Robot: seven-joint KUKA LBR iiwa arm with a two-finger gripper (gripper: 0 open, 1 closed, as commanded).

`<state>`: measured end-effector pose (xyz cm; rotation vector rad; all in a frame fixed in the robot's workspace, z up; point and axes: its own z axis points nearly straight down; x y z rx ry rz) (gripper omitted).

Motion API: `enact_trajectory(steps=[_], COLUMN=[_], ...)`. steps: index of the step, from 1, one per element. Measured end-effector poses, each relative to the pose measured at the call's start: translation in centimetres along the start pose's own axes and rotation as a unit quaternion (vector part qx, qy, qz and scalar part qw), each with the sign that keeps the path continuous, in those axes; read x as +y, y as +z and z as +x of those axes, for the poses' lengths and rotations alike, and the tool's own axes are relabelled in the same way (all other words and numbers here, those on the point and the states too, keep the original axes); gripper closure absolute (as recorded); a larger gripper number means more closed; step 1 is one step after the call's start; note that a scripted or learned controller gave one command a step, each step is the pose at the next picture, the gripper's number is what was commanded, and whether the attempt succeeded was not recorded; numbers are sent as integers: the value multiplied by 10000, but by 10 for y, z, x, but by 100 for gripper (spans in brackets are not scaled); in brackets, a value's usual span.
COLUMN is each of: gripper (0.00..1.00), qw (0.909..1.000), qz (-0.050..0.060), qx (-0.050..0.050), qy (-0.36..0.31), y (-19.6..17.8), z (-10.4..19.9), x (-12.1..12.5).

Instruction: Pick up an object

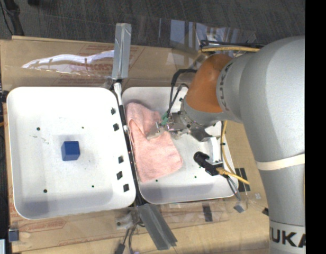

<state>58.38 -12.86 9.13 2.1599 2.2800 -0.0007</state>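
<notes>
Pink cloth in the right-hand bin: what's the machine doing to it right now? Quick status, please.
End effector down on the pink cloth, right bin. Grip unclear from above. Blue cube alone in left bin. Nothing in the way.

Robotics lab, KUKA arm (269, 115), white bins (25, 157), cardboard-covered bench (62, 57), dark carpet (73, 4)

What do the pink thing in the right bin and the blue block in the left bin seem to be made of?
Pink cloth: soft fabric, probably terry towel; it lies rumpled, with folds and a matte, fuzzy look. Blue block: rigid, likely plastic or painted wood or foam; it has sharp edges and flat, even-coloured faces, so the material remains uncertain.
</notes>
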Motion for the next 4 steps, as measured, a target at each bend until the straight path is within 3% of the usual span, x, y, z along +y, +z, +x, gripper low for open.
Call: enact_trajectory(steps=[1,2,3,4], gripper=[0,0,100,100], qw=[10000,10000,10000,9955], qz=[17,12,23,17], qx=[6,8,16,7], qy=[-63,-6,-25,-947], y=[0,-1,-10,-121], z=[22,-35,-35,15], x=[20,29,30,37])
